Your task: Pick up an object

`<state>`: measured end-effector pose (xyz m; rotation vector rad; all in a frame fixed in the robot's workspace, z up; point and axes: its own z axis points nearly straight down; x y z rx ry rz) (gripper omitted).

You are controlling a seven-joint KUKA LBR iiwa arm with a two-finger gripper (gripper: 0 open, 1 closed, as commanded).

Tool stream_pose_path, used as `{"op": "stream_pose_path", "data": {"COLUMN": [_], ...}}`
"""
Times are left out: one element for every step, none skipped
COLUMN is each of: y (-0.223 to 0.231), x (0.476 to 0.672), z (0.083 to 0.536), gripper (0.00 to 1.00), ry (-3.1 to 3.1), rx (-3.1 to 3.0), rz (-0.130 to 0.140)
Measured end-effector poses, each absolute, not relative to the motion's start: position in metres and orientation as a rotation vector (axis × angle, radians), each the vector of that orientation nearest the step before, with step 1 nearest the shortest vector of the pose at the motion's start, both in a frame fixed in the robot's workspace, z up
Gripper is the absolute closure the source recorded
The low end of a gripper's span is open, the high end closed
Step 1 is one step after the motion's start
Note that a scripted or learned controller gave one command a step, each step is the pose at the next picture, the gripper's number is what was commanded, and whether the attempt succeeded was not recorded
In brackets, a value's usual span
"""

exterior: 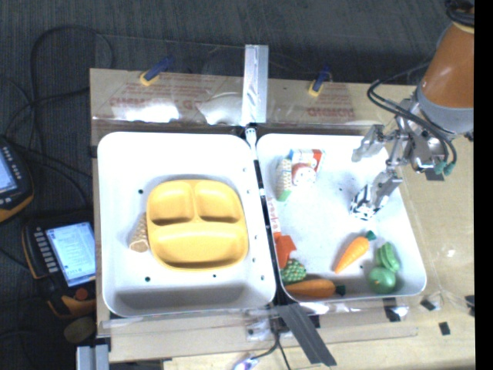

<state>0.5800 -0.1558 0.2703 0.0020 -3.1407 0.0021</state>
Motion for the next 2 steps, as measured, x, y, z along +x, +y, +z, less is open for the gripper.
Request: {"op": "stream_pose_path", "data": {"y": [-0.181,-0.137], "x": [0.538,0.496], "z": [0.151,0.094], "gripper": [0.00,0.00], "ry": [-3.137,-3.139], "rx": [0.096,0.461], "rz": [0.002,0.022]}}
